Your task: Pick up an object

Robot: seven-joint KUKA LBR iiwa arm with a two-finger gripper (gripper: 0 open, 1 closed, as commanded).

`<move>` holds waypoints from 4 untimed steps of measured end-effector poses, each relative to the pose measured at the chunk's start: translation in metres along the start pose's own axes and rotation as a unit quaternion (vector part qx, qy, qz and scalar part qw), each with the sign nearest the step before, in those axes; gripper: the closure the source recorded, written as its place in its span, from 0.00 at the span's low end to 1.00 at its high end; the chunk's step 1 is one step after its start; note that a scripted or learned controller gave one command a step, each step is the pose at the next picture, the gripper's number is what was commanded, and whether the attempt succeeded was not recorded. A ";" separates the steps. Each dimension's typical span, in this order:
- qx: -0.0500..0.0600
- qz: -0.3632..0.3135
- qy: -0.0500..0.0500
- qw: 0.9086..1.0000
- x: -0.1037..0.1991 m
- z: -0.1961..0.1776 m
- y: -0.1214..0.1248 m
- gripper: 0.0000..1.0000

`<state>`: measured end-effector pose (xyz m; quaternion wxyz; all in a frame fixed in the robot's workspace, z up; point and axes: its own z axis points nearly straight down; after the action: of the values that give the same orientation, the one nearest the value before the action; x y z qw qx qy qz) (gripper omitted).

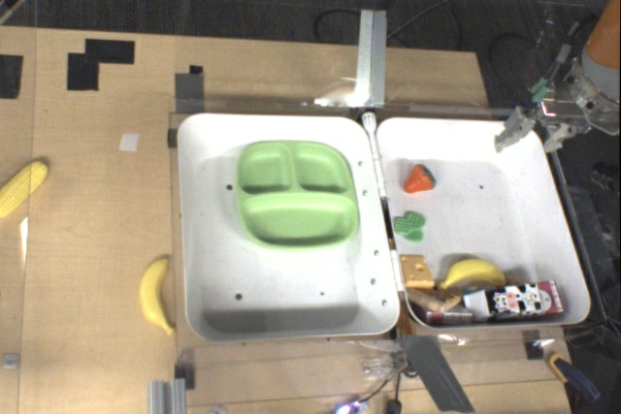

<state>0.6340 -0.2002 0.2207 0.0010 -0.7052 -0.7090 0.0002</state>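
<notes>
Wooden bench [97,238] on dark carpet, two shallow white bins side by side on it. Left bin [209,305] held a green divided plate [296,192], sitting roughly centre, tilted slightly. Right bin [514,199] held the loose items: an orange-red strawberry-like toy [419,178] near the upper left, a small green leafy toy [410,226] just below it by the divider. Along the bottom edge a cluster: a tan block [417,272], a yellow banana [473,273] touching it, a black-and-white carton [511,301] with a dark red end lying flat just beside the banana. Some small brownish item under the banana, too cluttered to identify.

Outside the bins on the bench: another banana [155,294] just left of the left bin, a corn cob [21,189] at the far left edge. Black tape marks at the bench's upper left.

Arm came in at the upper right; gripper [529,126] sat over the right bin's top right corner, well apart from every object in the bin. Nothing visible between its fingers. Could not tell whether it was spread or closed, too small and blurred.
</notes>
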 end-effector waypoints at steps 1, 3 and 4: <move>0.000 0.081 0.000 0.997 -0.004 0.062 0.010 0.00; -0.006 -0.047 -0.001 0.999 0.063 0.133 0.008 0.00; -0.006 -0.085 -0.001 0.996 0.113 0.133 0.014 0.00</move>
<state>0.6475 -0.0868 0.0881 -0.0044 -0.6424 -0.7664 -0.0035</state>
